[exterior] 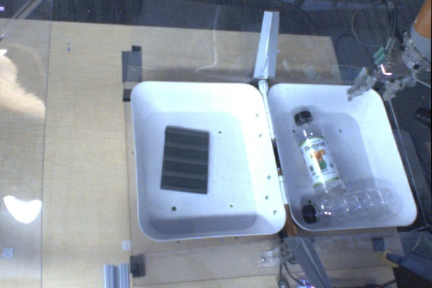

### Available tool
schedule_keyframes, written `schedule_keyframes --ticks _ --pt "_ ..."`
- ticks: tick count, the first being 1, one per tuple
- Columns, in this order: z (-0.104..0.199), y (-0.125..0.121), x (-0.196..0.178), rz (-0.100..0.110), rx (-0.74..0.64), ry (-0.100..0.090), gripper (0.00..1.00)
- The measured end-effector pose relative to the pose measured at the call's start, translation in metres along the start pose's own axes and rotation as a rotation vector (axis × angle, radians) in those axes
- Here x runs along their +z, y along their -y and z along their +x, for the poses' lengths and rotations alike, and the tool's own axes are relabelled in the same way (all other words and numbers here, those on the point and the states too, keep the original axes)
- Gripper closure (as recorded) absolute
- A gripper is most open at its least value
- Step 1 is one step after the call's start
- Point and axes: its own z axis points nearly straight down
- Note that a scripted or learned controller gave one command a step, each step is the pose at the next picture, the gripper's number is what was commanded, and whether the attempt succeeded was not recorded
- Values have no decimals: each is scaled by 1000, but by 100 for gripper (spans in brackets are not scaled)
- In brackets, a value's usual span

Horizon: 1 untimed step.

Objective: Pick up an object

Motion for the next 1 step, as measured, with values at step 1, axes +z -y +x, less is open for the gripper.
schedule_keyframes --ticks 1 --pt "22 -34 151 2 -71 -1 0"
